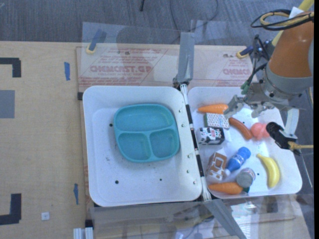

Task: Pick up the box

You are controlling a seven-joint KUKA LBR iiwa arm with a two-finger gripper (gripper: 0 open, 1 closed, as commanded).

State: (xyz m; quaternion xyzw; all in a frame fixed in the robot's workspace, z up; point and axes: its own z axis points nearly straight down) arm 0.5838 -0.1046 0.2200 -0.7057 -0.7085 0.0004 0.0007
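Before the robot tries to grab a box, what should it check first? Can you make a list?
1. Boxes in sight: ok. A brown box, a black-and-white box and a patterned box lie in the right bin.
2. Which box is meant: cannot tell.
3. Tool near the boxes: ok, it hangs over the right bin's upper part, beside the patterned box.
4. Tool holding something: cannot tell.
5. Room around the brown box: not ok, a blue bottle touches it and a carrot lies just below.
6. Room around the patterned box: not ok, another carrot lies right above it.

Grey carpet floor (75, 4) — pale wooden bench (40, 148), blue tape marks (67, 70)
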